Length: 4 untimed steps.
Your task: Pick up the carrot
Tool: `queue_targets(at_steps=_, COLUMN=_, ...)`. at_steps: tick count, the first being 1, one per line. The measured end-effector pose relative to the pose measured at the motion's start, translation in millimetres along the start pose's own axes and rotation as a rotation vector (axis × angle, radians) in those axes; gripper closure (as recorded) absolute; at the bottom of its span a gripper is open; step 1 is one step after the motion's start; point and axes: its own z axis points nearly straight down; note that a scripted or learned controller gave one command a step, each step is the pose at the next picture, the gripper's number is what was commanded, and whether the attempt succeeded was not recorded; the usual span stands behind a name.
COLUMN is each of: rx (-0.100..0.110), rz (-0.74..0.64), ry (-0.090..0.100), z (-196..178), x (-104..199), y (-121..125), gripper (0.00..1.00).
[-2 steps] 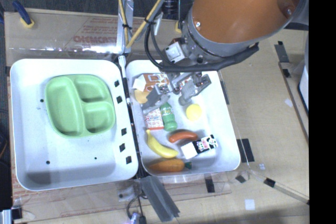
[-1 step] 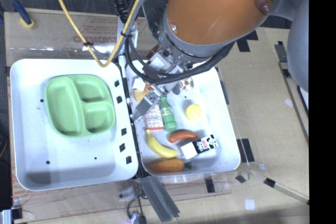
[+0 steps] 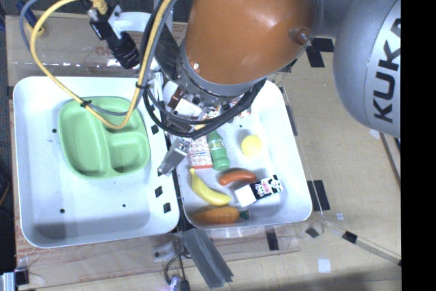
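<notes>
your carrot [image 3: 216, 215] lies at the near edge of the right bin [image 3: 294, 167], just beside the banana [image 3: 206, 191], untouched. the hand [image 3: 182, 153] hangs over that bin's left wall, above the carrot in this view, with the arm's bulk hiding most of it; you cannot tell how it stands. a green tray [image 3: 102, 140] sits in the left bin [image 3: 34, 167].

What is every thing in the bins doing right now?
carrot: lying flat by the right bin's near wall, untouched
banana: lying flat beside the carrot
green bottle: lying down
yellow ball: resting alone
green tray: flat in the left bin
gripper: above the bins' divider
</notes>
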Motion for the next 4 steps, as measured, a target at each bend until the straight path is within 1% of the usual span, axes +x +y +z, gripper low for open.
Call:
queue_targets(at_steps=1, rx=0.004, rz=-0.200, ry=0.003, z=-51.0, x=-18.1, y=-39.8, gripper=0.00)
queue_targets(at_steps=2, rx=0.005, rz=-0.396, ry=0.003, z=-58.5, x=-37.3, y=-64.9, gripper=0.00)
queue_targets(at_steps=3, rx=0.005, rz=-0.398, ry=0.003, z=-58.4, x=-53.3, y=-79.7, gripper=0.00)
queue_targets(at_steps=4, rx=0.004, rz=-0.213, ry=0.004, z=-58.6, x=-31.8, y=-93.4, gripper=0.00)
